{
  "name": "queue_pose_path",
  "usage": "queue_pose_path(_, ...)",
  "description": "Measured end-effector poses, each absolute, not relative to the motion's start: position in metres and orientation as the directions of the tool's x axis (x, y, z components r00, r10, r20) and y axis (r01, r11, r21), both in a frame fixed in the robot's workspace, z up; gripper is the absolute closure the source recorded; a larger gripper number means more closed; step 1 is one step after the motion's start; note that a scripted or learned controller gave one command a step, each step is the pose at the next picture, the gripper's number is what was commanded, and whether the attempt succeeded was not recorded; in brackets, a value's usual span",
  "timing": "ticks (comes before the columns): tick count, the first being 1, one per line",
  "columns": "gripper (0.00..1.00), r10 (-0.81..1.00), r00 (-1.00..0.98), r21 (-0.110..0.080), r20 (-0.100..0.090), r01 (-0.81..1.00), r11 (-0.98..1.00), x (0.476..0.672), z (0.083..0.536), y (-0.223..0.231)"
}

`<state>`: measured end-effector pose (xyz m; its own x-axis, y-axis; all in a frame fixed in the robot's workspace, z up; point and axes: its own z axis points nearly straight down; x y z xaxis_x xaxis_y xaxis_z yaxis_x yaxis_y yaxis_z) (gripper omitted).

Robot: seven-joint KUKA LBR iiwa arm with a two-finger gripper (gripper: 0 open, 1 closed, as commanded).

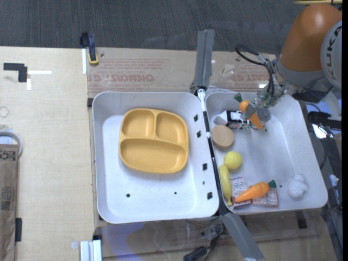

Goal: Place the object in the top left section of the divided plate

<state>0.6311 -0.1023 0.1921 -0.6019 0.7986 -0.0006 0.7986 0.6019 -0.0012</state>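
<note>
Landmark: the yellow divided plate (pixel 154 140), lying flat in the left white bin (pixel 109 194), a little toward that bin's upper half.
Plate sections: two small ones along the far edge, one long one along the near edge; all three show bare yellow.
Right bin (pixel 304 162): just beside the plate's bin, sharing the middle divider.
Arm (pixel 310 37): comes in from the upper right of the plate, orange dome above grey wrist, reaching down over the right bin's far end.
Gripper (pixel 260 109): low over the right bin's upper part, to the right of the plate and level with its far edge; I cannot tell whether it is open or closed, nor whether it grips anything.
Small carrot (pixel 248 109): orange with a green top, right at the gripper tip, touching or overlapping it.
Black and white item (pixel 235 116): just left of the gripper, toward the plate.
Round tan disc (pixel 222 136): right of the plate, beside the divider.
Lemon (pixel 232 160): just below the disc.
Banana (pixel 224 182): along the divider, right of the plate's near corner.
Large carrot (pixel 252 191): lying on a printed packet (pixel 266 200), lower right of the plate.
White lump (pixel 297 186): far right, near the right bin's outer corner.
</note>
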Motion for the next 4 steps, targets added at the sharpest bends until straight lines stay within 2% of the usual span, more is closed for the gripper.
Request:
queue_pose_path(1,1.00,0.970,-0.243,0.000,-0.002,0.970,0.243,0.597,0.234,-0.188)
queue_pose_path(2,1.00,0.995,0.103,-0.004,0.000,0.995,-0.103,0.529,0.091,-0.141)
queue_pose_path(3,0.00,0.995,0.103,-0.004,0.000,0.995,-0.103,0.529,0.091,-0.141)
queue_pose_path(4,1.00,0.995,0.104,-0.006,0.000,0.995,-0.104,0.529,0.099,-0.141)
